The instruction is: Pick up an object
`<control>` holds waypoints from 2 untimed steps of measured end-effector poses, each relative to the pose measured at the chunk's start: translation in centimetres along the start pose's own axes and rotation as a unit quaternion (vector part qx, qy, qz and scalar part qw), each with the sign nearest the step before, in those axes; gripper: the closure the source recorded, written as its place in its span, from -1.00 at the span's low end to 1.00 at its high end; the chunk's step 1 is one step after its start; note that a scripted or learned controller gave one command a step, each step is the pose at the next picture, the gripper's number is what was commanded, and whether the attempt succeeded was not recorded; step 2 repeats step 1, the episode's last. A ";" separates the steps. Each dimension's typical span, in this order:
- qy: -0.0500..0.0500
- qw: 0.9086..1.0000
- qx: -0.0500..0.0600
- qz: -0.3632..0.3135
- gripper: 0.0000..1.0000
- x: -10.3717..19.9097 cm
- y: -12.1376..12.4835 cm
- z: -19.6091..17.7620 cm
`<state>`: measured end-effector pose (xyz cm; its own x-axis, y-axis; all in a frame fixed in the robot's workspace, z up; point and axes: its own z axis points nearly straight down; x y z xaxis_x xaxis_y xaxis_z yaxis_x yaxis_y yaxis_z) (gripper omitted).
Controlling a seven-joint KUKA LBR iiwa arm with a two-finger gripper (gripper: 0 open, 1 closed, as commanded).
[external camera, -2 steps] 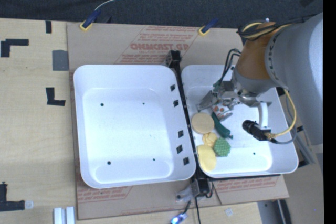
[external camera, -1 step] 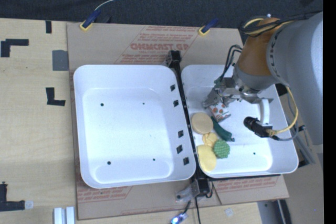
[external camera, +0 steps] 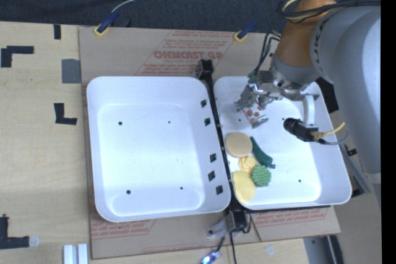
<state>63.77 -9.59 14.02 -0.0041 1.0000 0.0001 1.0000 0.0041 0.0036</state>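
My gripper [external camera: 252, 109] hangs over the back left part of the right bin [external camera: 328, 176], its metal fingers pointing down and left. Nothing shows between them that I can make out. In front of it, along the bin's left side, lie a round tan disc [external camera: 237, 145], a dark green stalk-like piece [external camera: 262, 154], a green bumpy ball [external camera: 261, 177], and a yellow piece [external camera: 244, 187] with a smaller yellow bit [external camera: 247, 164] above it. The gripper stands a short way behind the tan disc, apart from it.
The left bin [external camera: 148, 145] sits beside the right one, with a black divider [external camera: 213, 133] between them. Both rest on a cardboard sheet [external camera: 173, 52] held by blue clips. A black cable end [external camera: 300, 128] hangs over the right bin. The grey arm crowds the right side.
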 end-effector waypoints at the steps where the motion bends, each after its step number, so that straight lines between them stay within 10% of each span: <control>1: 0.000 1.000 -0.001 -0.002 1.00 6.7 3.3 -4.7; 2: 0.000 1.000 -0.001 -0.002 1.00 6.7 3.3 -4.7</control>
